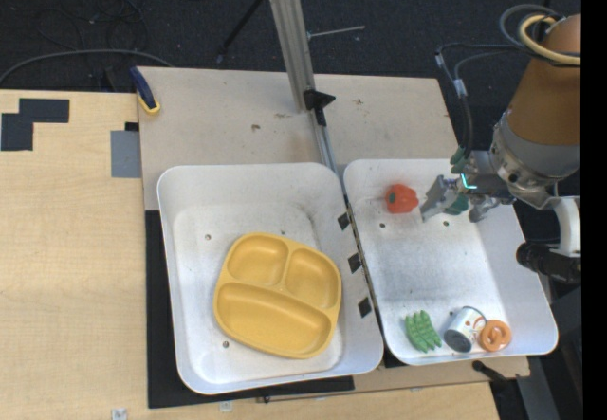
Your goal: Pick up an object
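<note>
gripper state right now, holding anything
Gripper: open, holding nothing, over the right bin just right of the red pepper.

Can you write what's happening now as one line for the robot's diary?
gripper: over right bin, beside red toy | holding: nothing seen | yellow tray: left bin

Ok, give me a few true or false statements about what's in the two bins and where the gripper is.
1. The yellow divided plate lies in the left bin. True.
2. The red pepper is between the gripper's fingers. False: it lies on the right bin floor beside the gripper.
3. A green toy lies near the right bin's front edge. True.
4. The orange ring sits on the plate. False: it lies in the right bin's front corner.
</note>
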You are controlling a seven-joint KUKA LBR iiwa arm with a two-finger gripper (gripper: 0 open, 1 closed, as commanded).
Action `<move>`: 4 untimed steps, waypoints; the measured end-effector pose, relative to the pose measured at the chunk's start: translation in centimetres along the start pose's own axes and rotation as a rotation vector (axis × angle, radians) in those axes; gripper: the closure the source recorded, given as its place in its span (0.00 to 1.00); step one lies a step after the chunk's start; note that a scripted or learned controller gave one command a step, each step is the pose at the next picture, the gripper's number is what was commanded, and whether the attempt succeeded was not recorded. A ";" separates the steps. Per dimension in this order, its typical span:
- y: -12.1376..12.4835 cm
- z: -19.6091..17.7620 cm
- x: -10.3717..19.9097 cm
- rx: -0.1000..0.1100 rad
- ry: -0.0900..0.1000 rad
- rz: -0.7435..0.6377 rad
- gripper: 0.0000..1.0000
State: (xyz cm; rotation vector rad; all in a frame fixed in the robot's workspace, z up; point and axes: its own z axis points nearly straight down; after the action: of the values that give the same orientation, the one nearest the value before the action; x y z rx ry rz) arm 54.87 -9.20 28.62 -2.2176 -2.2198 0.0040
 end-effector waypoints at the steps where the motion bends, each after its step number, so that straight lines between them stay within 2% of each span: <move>1: 0.0 0.0 0.0 -0.001 0.000 0.000 0.00; 2: 0.1 6.3 0.5 0.005 0.000 0.001 0.00; 4: -1.5 15.7 0.4 0.005 0.001 0.002 0.00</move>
State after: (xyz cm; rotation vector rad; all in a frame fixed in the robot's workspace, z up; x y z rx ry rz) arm 53.28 -8.81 12.93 -2.2170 -2.2150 0.0082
